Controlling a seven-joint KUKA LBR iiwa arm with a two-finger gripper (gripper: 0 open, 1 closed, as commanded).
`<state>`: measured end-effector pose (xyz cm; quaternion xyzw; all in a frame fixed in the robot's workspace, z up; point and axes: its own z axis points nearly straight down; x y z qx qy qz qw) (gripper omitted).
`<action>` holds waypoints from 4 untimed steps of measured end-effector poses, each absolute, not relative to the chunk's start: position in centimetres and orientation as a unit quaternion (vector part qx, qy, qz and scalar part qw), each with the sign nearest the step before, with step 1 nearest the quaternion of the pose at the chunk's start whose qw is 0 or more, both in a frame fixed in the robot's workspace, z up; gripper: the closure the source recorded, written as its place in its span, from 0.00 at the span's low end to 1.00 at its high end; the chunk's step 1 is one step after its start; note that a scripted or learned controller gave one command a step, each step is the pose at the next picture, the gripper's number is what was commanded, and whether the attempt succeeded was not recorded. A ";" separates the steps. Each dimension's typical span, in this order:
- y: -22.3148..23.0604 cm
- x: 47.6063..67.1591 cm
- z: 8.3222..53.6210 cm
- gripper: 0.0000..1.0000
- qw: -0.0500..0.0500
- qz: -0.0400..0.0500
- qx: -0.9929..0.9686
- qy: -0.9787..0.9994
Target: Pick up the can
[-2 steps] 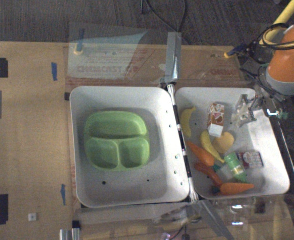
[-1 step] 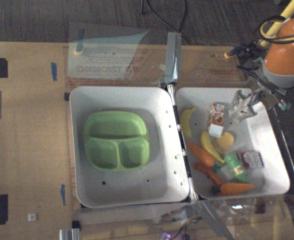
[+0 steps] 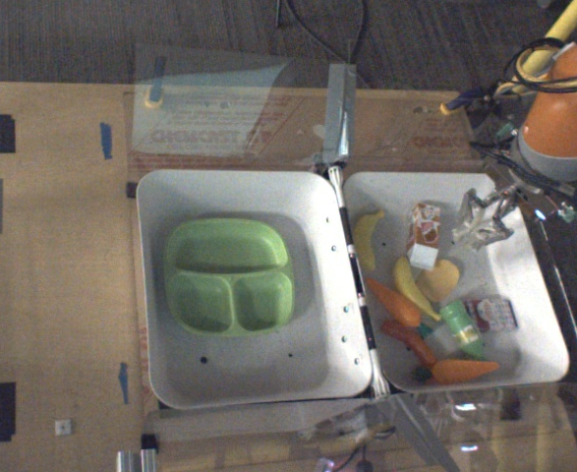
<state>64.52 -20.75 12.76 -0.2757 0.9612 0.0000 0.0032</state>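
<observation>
A: Where is the can?
B: It lies in the right bin, near the bin's right wall.
A: And the gripper?
B: Over the bin's far end, well apart from the can, fingers spread, holding nothing.

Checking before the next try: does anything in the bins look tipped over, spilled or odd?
No spill or damage shows. The toy food in the right bin lies jumbled, touching and overlapping; the green bottle lies on its side. The green tray sits flat in the left bin.
</observation>
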 end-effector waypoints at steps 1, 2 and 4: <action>-22.0 66.4 12.4 1.00 0.005 -0.001 -0.362 0.932; -22.1 67.1 11.4 1.00 0.007 -0.004 -0.443 0.896; -21.9 67.0 11.3 1.00 0.005 -0.002 -0.617 0.787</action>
